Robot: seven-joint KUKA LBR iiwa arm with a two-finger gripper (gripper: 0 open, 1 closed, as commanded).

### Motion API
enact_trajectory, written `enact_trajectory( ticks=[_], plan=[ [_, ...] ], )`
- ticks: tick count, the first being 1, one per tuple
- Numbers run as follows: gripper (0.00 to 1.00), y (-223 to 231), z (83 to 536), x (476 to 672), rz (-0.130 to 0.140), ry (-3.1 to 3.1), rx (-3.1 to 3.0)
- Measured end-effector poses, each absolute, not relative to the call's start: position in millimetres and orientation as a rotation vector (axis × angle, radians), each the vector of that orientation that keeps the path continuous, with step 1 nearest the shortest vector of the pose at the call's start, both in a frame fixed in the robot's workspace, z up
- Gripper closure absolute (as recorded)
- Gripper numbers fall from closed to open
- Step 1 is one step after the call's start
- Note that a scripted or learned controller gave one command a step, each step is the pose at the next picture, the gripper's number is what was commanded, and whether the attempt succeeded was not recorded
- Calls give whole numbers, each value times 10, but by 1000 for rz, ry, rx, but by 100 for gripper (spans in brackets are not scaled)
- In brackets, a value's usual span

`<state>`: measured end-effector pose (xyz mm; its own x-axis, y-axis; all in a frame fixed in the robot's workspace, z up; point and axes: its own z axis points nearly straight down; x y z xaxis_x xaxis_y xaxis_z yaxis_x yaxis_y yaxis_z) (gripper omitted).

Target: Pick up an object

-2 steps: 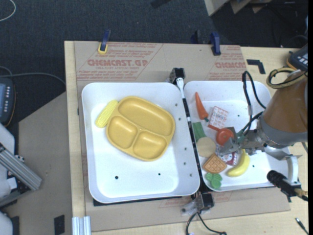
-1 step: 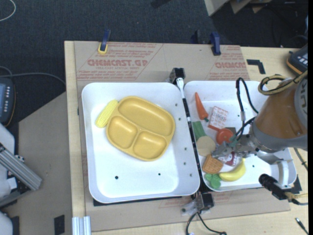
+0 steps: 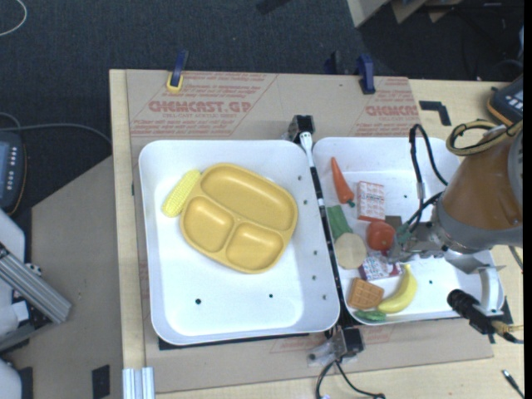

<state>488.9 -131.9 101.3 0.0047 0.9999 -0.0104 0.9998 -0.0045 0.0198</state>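
You are looking down on two white bins sitting side by side on a cardboard-covered bench (image 3: 249, 98). The left bin (image 3: 166, 298) is holding a yellow divided plate (image 3: 239, 216), lying flat and turned at an angle, with a toy corn cob (image 3: 180, 193) resting against its upper left edge.

The right bin (image 3: 432, 293) is holding a cluster of toy food. A carrot (image 3: 340, 181) is lying near the bin's upper left, pointing down toward a red-and-white packet (image 3: 371, 200). Just below the carrot a green vegetable piece (image 3: 337, 221) is lying along the bin's left wall, and a pale round piece (image 3: 351, 251) is sitting right below it. A red tomato (image 3: 381, 236) is sitting just right of those two. Below it a small printed wrapper (image 3: 379, 267) is lying flat, a waffle square (image 3: 364, 293) is sitting near the bottom edge, and a banana (image 3: 401, 292) is curving beside the waffle, with a green piece (image 3: 370, 313) poking out under both.

The arm is reaching in from the right, its orange band (image 3: 489, 191) hanging over the right side of this bin. The gripper (image 3: 407, 246) is sitting low in the bin, just right of the tomato and just above the banana and the wrapper. You cannot tell from this angle how far its claw is spread, or whether anything is caught in it, because the wrist body is covering it. The tomato is looking like the nearest object to the tool, very close or touching; which one, you cannot tell.
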Motion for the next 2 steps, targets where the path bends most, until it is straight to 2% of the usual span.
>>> enact_trajectory(
  ticks=[2],
  plan=[
    [100,-1360,1920,5013,4,2218,2216]
  ],
)
